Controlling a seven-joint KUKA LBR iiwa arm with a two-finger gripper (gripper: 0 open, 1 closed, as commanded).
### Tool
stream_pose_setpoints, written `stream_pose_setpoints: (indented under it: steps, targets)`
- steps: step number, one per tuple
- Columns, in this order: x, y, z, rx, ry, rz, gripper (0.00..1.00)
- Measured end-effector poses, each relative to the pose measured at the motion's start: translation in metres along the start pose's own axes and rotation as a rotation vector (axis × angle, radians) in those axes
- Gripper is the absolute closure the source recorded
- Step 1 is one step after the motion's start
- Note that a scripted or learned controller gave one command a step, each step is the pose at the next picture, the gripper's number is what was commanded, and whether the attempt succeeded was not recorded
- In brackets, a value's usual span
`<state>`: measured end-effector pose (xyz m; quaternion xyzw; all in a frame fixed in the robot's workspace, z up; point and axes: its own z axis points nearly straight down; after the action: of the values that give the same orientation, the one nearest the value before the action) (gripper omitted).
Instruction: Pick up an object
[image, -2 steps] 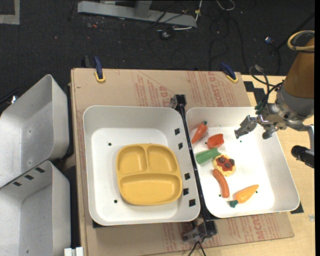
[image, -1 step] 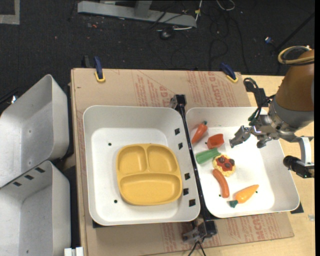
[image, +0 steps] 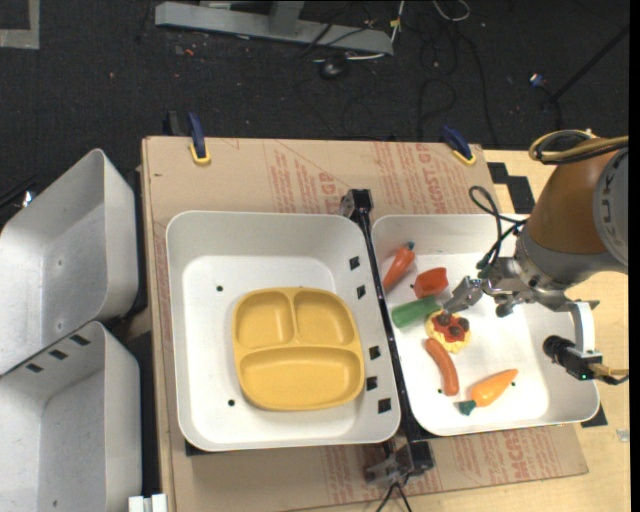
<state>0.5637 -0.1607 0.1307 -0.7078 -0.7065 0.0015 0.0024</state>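
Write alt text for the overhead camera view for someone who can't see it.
A grey robot arm reaches from the right over the right white bin, its gripper just above a cluster of toy foods: a carrot, sausage, chili pepper and green piece. The left white bin holds a yellow divided plate.

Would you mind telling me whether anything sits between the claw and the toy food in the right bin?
Nothing visible does. The claw hangs just above the pizza slice and green pepper.
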Motion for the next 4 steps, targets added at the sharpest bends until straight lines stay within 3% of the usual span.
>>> stream_pose_setpoints:
  steps: [1, 2, 4]
  targets:
    - [0.0, 0.002, 0.038, -0.01, -0.003, -0.001, 0.0]
    - [-0.002, 0.004, 0.024, -0.018, -0.007, 0.0, 1.0]
    - [0.001, 0.005, -0.081, -0.012, -0.004, -0.005, 1.0]
